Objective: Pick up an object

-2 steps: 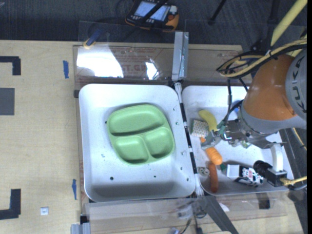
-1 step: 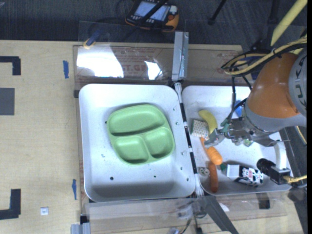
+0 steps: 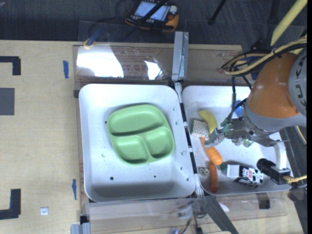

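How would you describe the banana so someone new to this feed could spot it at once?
Look at the right-hand white bin, the one the arm reaches into. Near its left wall, toward the far end, lies the banana, just beyond a small speckled block. It is the one yellow curved piece there; the carrot and the sausage-shaped piece below it are orange and reddish.
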Robot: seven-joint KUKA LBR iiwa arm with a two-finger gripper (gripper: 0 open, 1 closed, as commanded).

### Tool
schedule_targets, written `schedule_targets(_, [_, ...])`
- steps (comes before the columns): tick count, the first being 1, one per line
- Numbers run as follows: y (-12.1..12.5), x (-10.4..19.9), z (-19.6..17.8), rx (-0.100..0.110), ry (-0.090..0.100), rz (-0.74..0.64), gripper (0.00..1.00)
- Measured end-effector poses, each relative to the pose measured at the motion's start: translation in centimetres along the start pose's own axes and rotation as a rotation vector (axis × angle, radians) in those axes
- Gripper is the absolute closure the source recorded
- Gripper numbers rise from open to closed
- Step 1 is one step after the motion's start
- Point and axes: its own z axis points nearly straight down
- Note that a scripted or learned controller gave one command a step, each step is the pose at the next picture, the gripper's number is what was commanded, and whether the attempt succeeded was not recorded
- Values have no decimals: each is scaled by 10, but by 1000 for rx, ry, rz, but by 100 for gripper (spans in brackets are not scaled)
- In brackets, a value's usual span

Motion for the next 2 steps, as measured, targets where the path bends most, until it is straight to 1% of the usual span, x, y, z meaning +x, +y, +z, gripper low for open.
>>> schedule_targets(1, [-4, 1, 0, 2, 1, -16, 0])
schedule_targets(2, [-16, -46, 97, -5, -1, -133, 0])
